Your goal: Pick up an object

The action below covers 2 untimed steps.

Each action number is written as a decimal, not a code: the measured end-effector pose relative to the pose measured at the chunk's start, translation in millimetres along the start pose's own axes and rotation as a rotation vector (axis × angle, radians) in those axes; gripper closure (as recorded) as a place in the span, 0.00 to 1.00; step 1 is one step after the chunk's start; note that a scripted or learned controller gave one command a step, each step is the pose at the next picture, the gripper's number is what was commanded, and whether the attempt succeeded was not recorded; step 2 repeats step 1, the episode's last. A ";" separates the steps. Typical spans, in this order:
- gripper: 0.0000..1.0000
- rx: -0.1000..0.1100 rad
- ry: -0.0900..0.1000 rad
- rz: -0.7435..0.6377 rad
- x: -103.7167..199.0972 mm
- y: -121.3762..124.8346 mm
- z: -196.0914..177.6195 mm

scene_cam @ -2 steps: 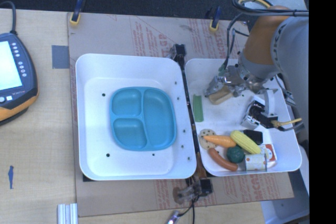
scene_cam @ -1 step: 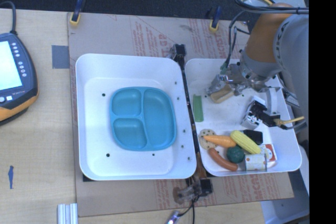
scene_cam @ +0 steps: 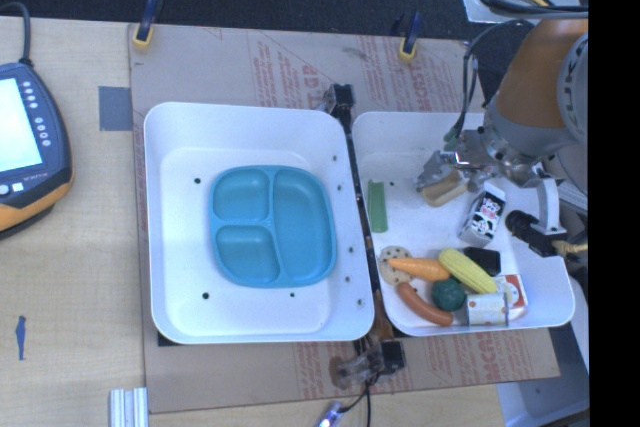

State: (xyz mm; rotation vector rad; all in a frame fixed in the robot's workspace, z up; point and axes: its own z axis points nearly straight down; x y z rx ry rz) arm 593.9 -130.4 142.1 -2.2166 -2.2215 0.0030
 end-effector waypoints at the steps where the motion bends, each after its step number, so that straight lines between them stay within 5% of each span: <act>1: 1.00 -0.001 -0.001 -0.004 108.9 -14.3 -49.7; 2: 1.00 -0.001 -0.001 -0.004 108.9 -14.3 -49.7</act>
